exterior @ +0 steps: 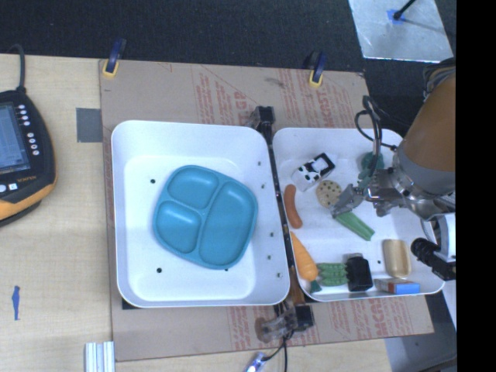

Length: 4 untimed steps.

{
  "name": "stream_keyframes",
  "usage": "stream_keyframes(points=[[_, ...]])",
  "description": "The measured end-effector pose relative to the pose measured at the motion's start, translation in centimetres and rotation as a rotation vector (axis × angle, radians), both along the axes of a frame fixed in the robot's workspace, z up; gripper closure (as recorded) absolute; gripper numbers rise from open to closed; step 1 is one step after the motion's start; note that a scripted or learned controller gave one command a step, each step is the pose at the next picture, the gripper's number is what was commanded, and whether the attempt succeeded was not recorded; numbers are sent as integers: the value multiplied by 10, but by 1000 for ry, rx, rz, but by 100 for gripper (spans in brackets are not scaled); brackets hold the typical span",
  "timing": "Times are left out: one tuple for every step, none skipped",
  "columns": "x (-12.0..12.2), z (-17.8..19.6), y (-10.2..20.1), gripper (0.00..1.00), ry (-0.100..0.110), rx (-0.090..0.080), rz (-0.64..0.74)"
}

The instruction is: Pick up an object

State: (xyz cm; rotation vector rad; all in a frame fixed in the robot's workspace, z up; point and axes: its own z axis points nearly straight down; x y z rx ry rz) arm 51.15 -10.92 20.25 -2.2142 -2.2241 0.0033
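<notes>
My jaws (346, 201) hang open and empty just above the green stick (355, 224); I'd centre over it, drop straight, then squeeze.

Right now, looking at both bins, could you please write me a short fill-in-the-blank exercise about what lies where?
1. The blue divided plate lies in the ____ bin.
2. The plate has ____ compartments.
3. The toy carrot lies against the right bin's ____ wall.
4. The gripper hangs over the ____ bin.

Missing words: left; three; left; right
</notes>
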Motion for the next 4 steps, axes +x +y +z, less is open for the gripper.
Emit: stream_keyframes(points=[[85, -37, -10, 0, 0, -2, 2], [125, -86, -8, 0, -6, -3, 3], [143, -94, -14, 0, -19, -4, 1], [82, -97, 0, 0, -37, -8, -2]])
